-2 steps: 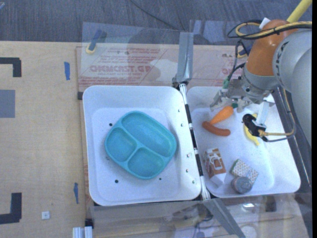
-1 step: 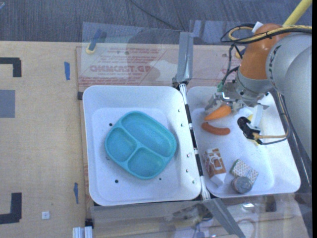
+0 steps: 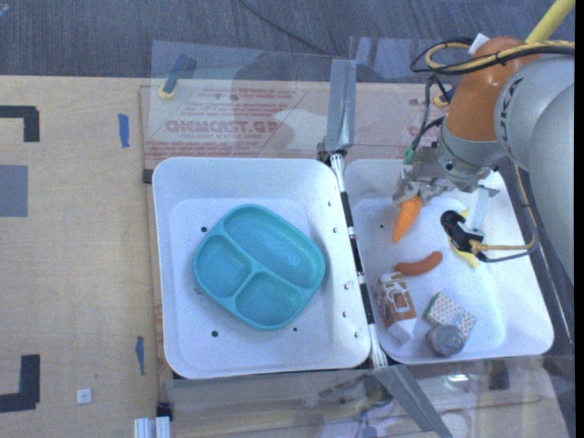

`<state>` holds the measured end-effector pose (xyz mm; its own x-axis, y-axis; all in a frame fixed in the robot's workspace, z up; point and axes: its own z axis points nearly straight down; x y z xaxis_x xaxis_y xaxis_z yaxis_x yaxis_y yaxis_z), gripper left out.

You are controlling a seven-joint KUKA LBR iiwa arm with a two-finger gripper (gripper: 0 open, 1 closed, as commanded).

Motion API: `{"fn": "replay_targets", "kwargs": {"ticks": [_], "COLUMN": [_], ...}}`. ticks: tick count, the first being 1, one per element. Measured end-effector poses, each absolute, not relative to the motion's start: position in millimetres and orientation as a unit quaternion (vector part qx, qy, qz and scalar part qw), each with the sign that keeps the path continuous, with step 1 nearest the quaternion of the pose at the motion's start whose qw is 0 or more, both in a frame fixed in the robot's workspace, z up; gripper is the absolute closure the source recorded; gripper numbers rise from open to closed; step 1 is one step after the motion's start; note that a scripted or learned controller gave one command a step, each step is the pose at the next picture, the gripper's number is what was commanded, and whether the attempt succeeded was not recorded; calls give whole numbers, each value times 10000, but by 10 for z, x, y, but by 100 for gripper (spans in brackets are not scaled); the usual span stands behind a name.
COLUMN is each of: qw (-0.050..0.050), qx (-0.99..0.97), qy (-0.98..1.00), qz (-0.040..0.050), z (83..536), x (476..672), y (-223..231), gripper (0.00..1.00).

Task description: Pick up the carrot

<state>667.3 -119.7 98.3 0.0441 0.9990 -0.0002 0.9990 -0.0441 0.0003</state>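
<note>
The carrot (image 3: 405, 222) is orange and tapered, in the far part of the right bin (image 3: 520, 331), its thin tip pointing down-left. My gripper (image 3: 415, 192) is directly over its thick end, and the fingers close on that end. The carrot hangs tilted from them just above the bin floor.
A reddish sausage (image 3: 420, 264) lies just in front of the carrot. A small brown-and-white carton (image 3: 395, 301), a patterned box (image 3: 450, 310) and a grey round can (image 3: 446, 339) sit at the bin's near side. A teal divided plate (image 3: 260, 265) rests in the left bin (image 3: 182, 199).
</note>
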Motion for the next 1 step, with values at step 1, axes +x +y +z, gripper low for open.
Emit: {"fn": "replay_targets", "kwargs": {"ticks": [1], "qw": [8], "qx": [7540], "qy": [6569], "qz": [5], "z": [1854], "x": [6476], "y": [-521], "gripper": [100]}}
